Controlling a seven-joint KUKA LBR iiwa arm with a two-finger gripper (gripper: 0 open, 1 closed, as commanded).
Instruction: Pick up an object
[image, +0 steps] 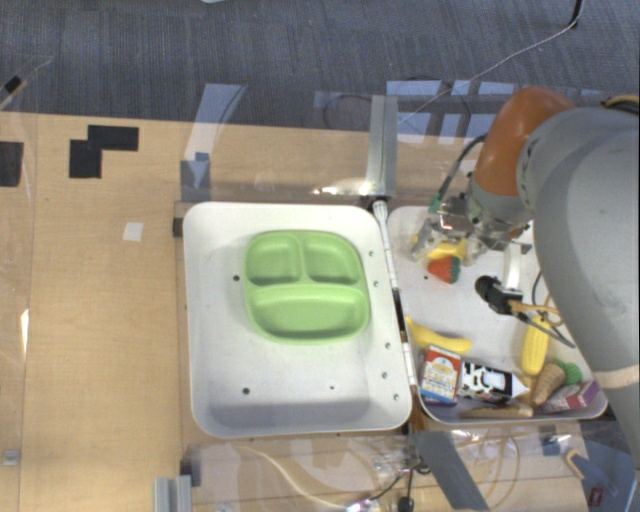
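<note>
Near-edge clutter in right bin (600, 408): printed carton (440, 376), black-white pack (487, 381), yellow corn cob (535, 346), banana (437, 338). My end effector (447, 237) low at bin's far end, just over red-yellow toy (444, 266). Opening: cannot tell. Step judged: descent before grasp. Next: centre on toy, close, lift. Green tray (304, 284), smooth moulded plastic, three compartments, in left bin (215, 380).

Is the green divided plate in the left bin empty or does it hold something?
Empty. The green divided plate lies flat in the left bin, and all three of its compartments show only bare green surface.
</note>
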